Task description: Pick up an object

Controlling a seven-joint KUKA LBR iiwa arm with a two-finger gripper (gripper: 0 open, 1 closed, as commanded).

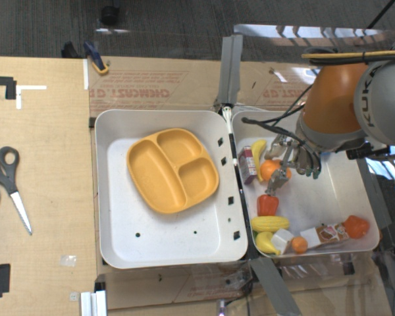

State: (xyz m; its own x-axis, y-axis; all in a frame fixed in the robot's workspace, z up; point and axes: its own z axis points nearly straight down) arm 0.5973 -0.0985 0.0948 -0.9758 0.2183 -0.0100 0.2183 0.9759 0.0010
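Gripper (281,171) first: I see it low in the right bin (329,199), over the bin's upper left part, and a small orange fruit (269,170) sits right at its tip. From my feed I cannot tell how the tool is set around that fruit.

Going left to right, scissors (10,183) lie on the wooden bench (39,130) at the far left. Next comes the left bin (164,242), with 1 yellow divided plate (173,170) lying in its upper middle.

In the right bin a purple packet (248,164) lies by the left wall, a banana (259,151) just above the orange fruit. Below the fruit I see a red pepper (268,205), then 2 yellow pieces (268,232) near the front wall, a white block (282,236), a small orange ball (299,244), a printed carton (324,233) and a red tomato-like piece (357,226).
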